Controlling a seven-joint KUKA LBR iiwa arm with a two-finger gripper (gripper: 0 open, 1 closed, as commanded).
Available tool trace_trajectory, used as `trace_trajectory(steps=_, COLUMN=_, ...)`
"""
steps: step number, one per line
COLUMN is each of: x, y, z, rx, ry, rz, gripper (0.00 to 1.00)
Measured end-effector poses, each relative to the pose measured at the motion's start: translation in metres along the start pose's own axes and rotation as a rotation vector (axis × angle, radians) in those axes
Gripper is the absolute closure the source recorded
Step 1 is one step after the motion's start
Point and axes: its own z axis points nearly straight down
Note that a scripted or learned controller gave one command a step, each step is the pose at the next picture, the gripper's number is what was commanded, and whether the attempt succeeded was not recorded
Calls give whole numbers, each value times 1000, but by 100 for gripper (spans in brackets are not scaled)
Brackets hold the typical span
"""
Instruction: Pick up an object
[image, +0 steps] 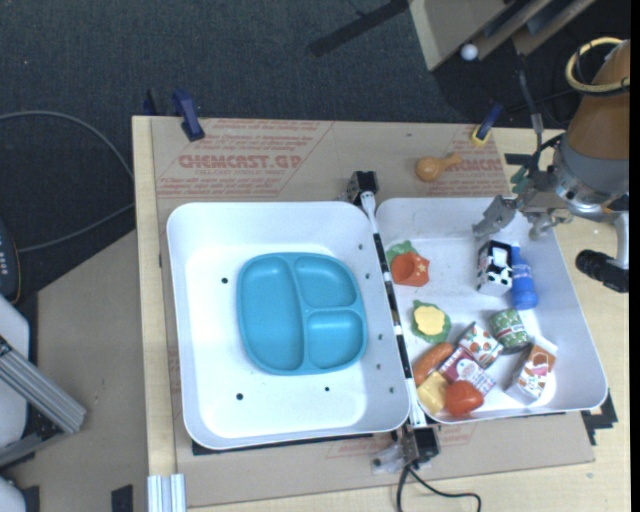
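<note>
Hand (512, 212) hovers spread wide, holding nothing, over the cow toy (494, 266); we judge it light, rigid, best gripped across its flanks.

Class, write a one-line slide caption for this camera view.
Gripper above right bin of toy food; blue tray in left.
</note>
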Motion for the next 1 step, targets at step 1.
trace_trajectory(steps=1, x=-15, y=28, z=98, rx=-4, ry=5, rz=-4, gripper=0)
